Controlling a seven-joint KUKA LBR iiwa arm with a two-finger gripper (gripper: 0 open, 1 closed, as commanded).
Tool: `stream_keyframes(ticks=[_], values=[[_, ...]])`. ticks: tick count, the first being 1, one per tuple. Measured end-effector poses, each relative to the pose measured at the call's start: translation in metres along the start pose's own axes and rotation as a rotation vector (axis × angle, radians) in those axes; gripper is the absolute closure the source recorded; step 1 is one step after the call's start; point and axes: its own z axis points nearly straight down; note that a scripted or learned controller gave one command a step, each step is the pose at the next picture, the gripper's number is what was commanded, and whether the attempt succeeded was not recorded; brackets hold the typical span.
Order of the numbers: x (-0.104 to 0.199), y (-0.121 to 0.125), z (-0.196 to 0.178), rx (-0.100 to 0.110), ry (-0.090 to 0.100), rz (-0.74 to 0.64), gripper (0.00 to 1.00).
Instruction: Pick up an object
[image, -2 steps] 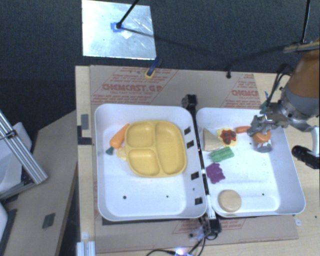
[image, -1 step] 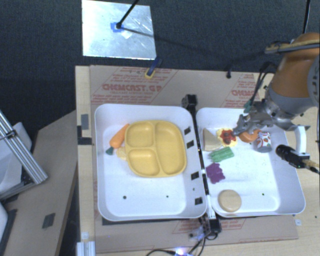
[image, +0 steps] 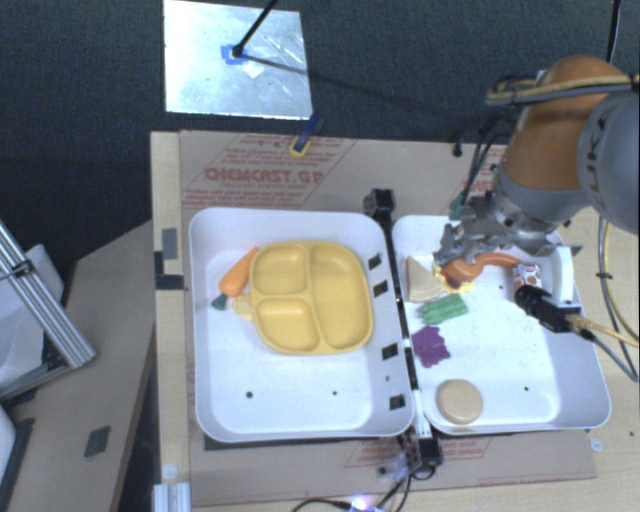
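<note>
The arm reaches in from the right edge of the worktop (image: 120, 330) and holds the jaws (image: 462, 250) low over the far-left corner of the right bin (image: 590, 400). Whether the jaws are apart or together cannot be told; the wrist body hides the fingers from above.

Nearest candidate: an orange curved object (image: 478, 266), directly beneath the jaws and extending toward the bin's right wall. Its long axis runs roughly left to right across the bin. Contact between the two cannot be confirmed.

Other objects in the right bin:
- a pale wedge (image: 422, 280), just left of the jaws, against the left wall
- a green block (image: 443, 309), just nearer than the wedge
- a purple piece (image: 431, 345), midway along the left wall
- a tan disc (image: 459, 401), near the near-left corner

The left bin (image: 215, 400) carries a yellow divided plate (image: 305, 296) and a carrot (image: 237, 272) at the plate's left edge, well apart from the jaws.

Judgement: the move turns on a short vertical descent, with the fingers closing across the orange object's long axis
</note>
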Motion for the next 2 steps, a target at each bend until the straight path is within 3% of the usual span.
stream_keyframes(ticks=[1, 2], values=[[0.048, 0.009, 0.020, 0.001, 0.000, 0.000, 1.00], [0.071, 0.010, 0.025, 0.001, 0.000, 0.001, 1.00]])
